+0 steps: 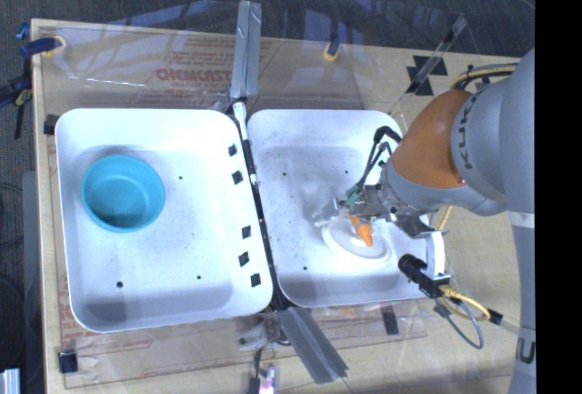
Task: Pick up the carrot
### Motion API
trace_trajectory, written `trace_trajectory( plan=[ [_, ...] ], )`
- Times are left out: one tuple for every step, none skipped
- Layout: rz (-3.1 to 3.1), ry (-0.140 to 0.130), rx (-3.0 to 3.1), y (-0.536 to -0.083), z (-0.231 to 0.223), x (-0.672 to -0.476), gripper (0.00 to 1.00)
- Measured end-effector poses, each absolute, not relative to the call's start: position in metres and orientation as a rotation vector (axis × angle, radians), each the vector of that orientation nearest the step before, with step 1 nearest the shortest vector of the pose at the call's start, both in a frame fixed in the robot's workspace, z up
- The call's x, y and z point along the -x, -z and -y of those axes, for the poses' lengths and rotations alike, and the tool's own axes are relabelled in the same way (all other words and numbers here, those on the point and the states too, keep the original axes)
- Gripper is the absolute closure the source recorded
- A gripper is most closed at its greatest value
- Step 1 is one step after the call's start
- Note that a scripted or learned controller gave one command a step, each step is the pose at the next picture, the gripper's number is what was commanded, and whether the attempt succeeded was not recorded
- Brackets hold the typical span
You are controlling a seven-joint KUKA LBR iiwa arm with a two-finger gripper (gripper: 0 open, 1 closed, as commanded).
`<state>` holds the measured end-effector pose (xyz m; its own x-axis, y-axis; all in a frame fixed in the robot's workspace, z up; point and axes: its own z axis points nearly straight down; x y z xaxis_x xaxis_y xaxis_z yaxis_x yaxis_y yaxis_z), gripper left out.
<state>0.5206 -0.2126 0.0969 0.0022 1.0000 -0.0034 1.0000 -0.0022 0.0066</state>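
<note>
left bin [91, 292]: one blue bowl [124, 192] sitting in its upper left part, nothing else in there that i can make out. right bin [300, 283]: one small white plate [350, 247] toward the lower right, and one carrot [364, 233] (small orange bit) right at the plate's upper edge, whether it rests on the plate or hangs just over it i can't tell. gripper [362, 212] is down directly over the carrot, arm [455, 156] coming in from the right. fingers are too dark and cluttered to read, so i cannot tell if they are apart, together or clamped on the carrot.

progress, judging from this: reach looks done, gripper is at the carrot. a secure grasp isn't confirmed and no clear lift is visible (carrot is low at the plate), so closing and raising it clear of the bin are probably left.

count: two bins, one bowl, one plate, one carrot, one arm on the table [55, 46].
</note>
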Motion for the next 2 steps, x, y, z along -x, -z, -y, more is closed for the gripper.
trace_trajectory(
  plan=[
    [-2.220, -0.003, -2.213, -0.106, 0.212, -0.522, 1.00],
    [-2.020, 0.004, -2.411, -0.171, 0.182, -0.555, 1.00]
  ],
)
